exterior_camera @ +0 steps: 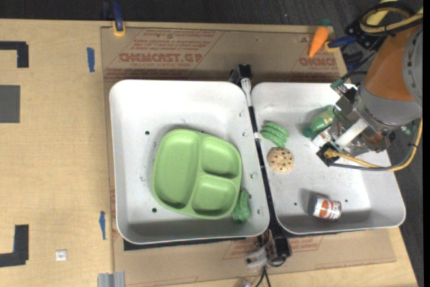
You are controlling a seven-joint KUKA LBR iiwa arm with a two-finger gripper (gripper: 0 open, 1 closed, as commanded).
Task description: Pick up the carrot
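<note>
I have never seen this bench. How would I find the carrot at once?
Start at the right white bin and look past its far rim to the cardboard sheet behind it. The carrot lies there near the sheet's far right corner, outside both bins. It is a small orange cone with a green top.

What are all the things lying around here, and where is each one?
Carrot: one, orange with green top, on the cardboard behind the right bin.
Bins: two, white; left bin, right bin.
Divided plate: one, light green, in the left bin.
Leafy toy: one, green, at the plate's near right corner.
Ridged green item: one, right bin, near the divider.
Cookie: one, tan with dark specks, right bin.
Can: one, red and white, on its side, right bin front.
Green object: one, beside the gripper.
Gripper: one, over the right bin.
</note>
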